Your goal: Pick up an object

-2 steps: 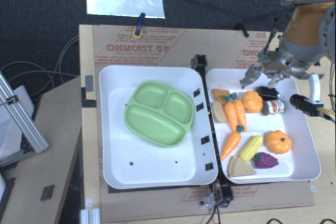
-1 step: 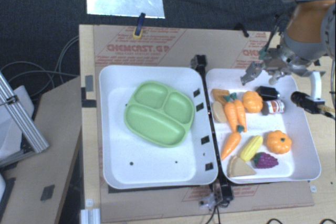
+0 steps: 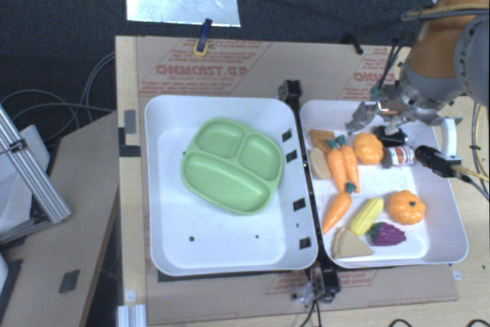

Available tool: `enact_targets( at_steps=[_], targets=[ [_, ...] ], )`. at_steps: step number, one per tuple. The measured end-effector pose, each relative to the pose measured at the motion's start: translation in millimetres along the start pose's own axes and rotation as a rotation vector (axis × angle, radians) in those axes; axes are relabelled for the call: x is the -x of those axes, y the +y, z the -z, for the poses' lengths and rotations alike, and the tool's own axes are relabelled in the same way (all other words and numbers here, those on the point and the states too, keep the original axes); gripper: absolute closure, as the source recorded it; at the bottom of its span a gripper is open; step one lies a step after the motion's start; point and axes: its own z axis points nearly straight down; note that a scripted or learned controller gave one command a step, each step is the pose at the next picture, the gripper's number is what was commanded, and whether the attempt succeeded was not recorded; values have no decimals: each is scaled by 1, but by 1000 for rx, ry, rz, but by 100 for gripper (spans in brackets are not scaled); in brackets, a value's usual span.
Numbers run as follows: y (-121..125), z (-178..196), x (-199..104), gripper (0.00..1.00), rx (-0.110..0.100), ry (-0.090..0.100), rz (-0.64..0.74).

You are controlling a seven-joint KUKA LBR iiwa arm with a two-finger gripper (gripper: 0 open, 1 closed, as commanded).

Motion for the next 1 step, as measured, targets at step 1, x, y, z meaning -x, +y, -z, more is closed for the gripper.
enact_targets(
  at_steps=[1],
  targets=[
    [-9,-49,-4,0,1,0,1]
  ],
)
